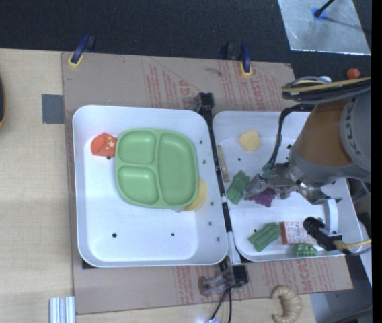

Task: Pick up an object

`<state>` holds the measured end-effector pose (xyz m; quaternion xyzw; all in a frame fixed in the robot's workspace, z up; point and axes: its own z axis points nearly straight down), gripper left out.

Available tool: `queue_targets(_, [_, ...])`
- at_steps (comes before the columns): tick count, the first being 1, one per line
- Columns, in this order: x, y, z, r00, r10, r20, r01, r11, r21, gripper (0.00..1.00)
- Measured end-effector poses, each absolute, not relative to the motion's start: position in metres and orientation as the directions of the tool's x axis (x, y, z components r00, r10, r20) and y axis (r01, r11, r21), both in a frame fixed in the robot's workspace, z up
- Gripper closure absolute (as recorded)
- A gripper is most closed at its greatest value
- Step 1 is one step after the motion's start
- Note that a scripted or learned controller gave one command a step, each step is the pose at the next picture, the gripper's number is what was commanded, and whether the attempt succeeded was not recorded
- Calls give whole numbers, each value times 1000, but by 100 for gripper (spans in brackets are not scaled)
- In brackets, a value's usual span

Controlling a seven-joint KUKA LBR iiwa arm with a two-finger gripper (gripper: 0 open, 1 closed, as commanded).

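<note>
The grey arm's gripper (266,184), grip state impossible to tell, hovers mid right white bin (282,121) over a purple toy (265,197); it should descend squarely centred.

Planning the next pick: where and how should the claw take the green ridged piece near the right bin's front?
Grip the green ridged piece across its narrow width at mid-length, coming straight down. It lies flat and slanted, with free floor along both long sides; the red-and-white packet crowds its right end.
</note>
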<state>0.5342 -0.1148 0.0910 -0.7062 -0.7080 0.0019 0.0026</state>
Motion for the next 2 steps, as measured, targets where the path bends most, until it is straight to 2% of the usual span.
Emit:
queue_targets(1, [536,-117,103,-2,1000,-2,1000,2,-3,100])
queue_targets(2, [536,-117,103,-4,1000,-2,1000,4,-3,0])
